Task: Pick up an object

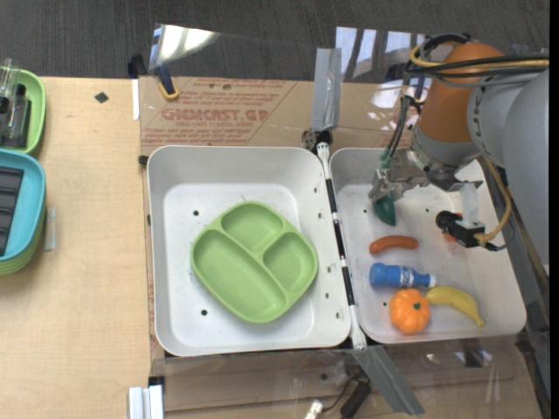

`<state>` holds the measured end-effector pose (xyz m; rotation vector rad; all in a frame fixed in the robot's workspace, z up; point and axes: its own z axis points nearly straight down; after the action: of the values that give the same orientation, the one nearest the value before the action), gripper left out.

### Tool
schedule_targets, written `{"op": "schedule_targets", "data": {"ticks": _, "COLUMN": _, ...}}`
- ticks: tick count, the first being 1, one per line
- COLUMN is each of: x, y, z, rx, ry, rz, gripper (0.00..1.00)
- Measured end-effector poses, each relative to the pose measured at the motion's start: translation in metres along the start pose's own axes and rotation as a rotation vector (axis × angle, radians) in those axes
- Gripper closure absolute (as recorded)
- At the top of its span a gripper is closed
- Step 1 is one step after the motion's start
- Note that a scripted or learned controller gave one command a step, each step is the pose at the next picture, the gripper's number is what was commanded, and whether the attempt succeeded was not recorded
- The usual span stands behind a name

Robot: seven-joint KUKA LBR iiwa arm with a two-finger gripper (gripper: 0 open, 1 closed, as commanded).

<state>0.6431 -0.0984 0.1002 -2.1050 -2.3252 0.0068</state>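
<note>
Am seeing divided plate (254, 260) lying in left bin (170, 234), left of sausage (394, 244). Sausage sitting mid right bin (498, 317); bottle (400, 277) just before it, pumpkin (410, 312) and banana (458, 302) nearer still; gripper (385, 201) hanging just behind sausage.

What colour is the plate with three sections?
Light green. The plate lies in the left bin, seen in the camera view.
</note>
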Motion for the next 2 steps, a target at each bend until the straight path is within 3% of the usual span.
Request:
{"op": "schedule_targets", "data": {"ticks": 1, "x": 0.0485, "y": 0.0196, "z": -0.1164, "rx": -0.006, "ry": -0.002, "rz": -0.007, "gripper": 1.0}}
{"op": "schedule_targets", "data": {"ticks": 2, "x": 0.0486, "y": 0.0195, "z": -0.1163, "rx": -0.005, "ry": -0.003, "rz": -0.007, "gripper": 0.0}}
